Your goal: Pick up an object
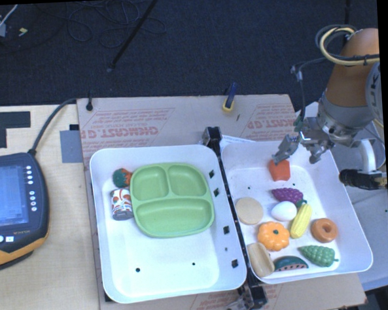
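Orange block point(280, 171) sits under your claw point(300, 147), whose fingers look spread. It may slip sideways if you close off-centre.

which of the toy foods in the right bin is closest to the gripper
The orange-red carrot-like toy piece, right under the gripper at the bin's far end. The purple grapes, white egg and yellow corn lie nearer the camera.
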`<state>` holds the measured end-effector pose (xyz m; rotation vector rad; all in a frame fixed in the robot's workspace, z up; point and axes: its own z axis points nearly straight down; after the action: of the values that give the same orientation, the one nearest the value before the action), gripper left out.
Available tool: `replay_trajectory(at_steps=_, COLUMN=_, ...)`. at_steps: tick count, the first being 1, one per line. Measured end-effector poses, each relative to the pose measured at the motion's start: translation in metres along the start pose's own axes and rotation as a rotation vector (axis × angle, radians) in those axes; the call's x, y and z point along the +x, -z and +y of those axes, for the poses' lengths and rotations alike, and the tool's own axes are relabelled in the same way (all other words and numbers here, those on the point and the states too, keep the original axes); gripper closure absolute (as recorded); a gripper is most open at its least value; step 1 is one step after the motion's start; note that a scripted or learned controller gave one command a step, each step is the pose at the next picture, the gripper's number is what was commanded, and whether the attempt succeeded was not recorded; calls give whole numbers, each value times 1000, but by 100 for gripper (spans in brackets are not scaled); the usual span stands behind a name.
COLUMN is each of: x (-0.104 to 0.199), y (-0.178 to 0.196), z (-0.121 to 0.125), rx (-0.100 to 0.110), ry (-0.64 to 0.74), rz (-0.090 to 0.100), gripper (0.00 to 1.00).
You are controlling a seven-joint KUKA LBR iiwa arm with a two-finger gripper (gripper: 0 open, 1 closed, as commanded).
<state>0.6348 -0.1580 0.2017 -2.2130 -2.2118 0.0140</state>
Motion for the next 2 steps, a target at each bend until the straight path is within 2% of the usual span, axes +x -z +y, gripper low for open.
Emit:
replay_trajectory(at_steps=1, x=0, y=9, z=3, rx=-15, ry=2, rz=-3, gripper=0)
replay_trajectory(at_steps=2, x=-3, y=-55, z=2, rx=-7, ry=2, rz=-1, gripper=0)
